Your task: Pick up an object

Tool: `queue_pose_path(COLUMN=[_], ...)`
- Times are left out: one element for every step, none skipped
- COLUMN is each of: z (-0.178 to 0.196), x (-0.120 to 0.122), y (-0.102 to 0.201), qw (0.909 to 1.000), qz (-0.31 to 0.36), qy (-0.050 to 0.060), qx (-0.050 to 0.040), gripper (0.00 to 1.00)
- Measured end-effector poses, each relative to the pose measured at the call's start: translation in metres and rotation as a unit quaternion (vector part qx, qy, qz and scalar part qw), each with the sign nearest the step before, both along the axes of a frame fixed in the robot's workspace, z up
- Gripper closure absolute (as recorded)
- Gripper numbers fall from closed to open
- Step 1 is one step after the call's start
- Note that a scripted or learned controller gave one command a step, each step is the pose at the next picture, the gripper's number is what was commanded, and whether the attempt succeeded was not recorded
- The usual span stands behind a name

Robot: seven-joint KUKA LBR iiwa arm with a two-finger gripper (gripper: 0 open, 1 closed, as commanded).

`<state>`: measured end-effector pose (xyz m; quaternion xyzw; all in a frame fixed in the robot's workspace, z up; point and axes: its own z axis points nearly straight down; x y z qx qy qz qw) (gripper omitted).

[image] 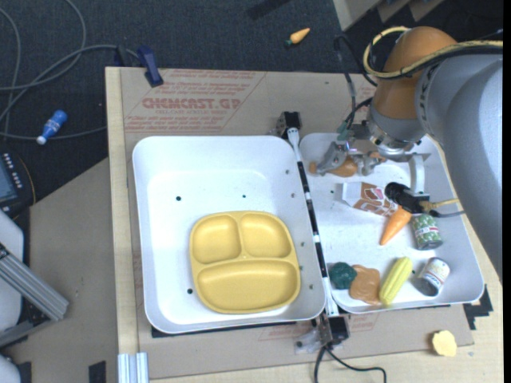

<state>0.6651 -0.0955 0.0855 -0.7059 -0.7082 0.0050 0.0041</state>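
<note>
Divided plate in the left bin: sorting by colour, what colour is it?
Yellow divided plate, clearest in the camera view.

- Toy carrot (394, 226): orange, lying tilted in the right bin, tip toward the near side.
- Corn cob (396, 280): yellow, near the front rim.
- Small can (433, 276): on its side, just beside the corn.
- Green-labelled jar (426, 233): beside the carrot.
</note>
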Motion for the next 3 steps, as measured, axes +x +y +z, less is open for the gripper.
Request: queue_pose_path(z=[0.0005,0.0005,0.0003], x=[0.0002,0.0006,0.0], y=[-0.0077,-0.0126,-0.0027], qw=[1.0,1.0,1.0], qz=[-0.001,-0.001,-0.001], qy=[-0.002,-0.003,-0.002], qx=[0.0012,0.0015,-0.0016], gripper=[0.0,0.0,0.0])
